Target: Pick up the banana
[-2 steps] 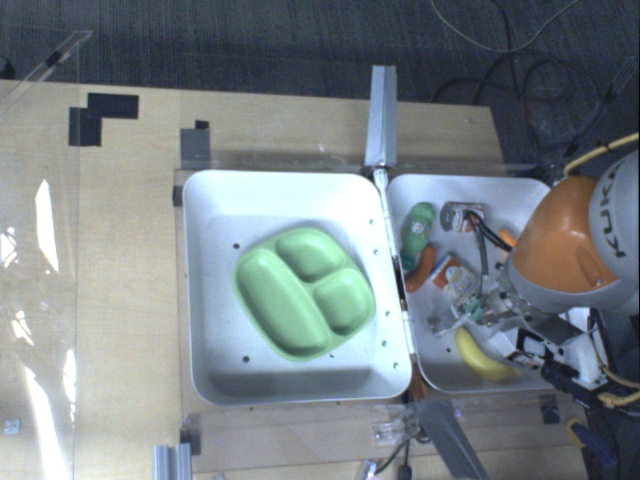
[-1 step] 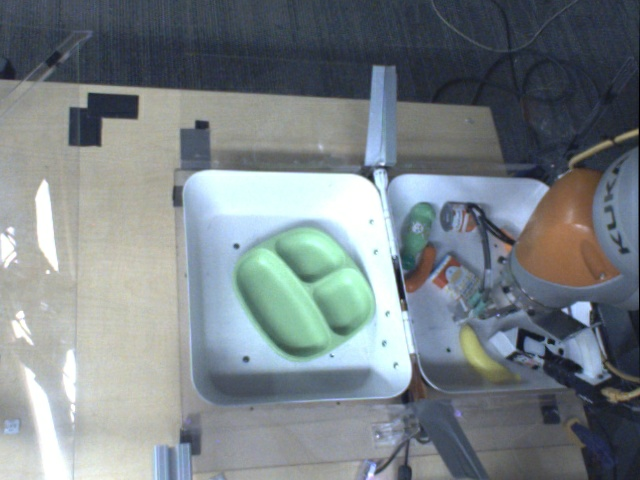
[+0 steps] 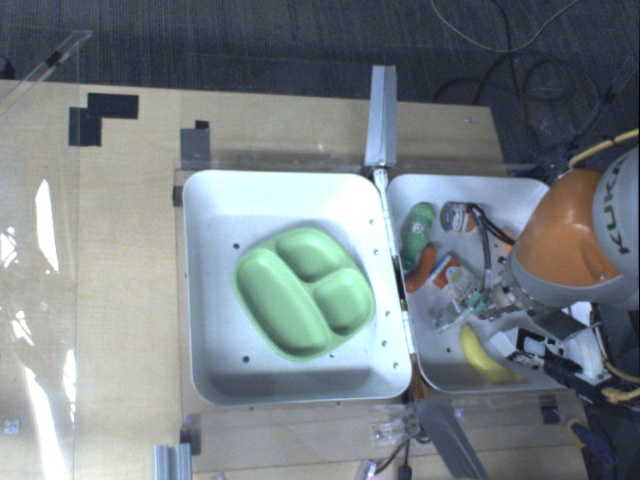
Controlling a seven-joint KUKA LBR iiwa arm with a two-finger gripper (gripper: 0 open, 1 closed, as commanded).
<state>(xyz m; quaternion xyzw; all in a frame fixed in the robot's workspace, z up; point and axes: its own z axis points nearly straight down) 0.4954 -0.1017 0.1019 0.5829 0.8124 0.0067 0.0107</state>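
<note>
A yellow banana lies near the front edge of the right bin, its length running from upper left to lower right. My gripper hangs low in that bin, just behind the banana's upper end and close to it. The grey arm with its orange band comes in from the right and hides the bin's right part. Nothing shows as held.
At the back of the right bin lie a green object, an orange carrot-like piece, a small can and a white-and-red packet. In the left bin sits a green divided plate. A metal divider stands between the bins.
</note>
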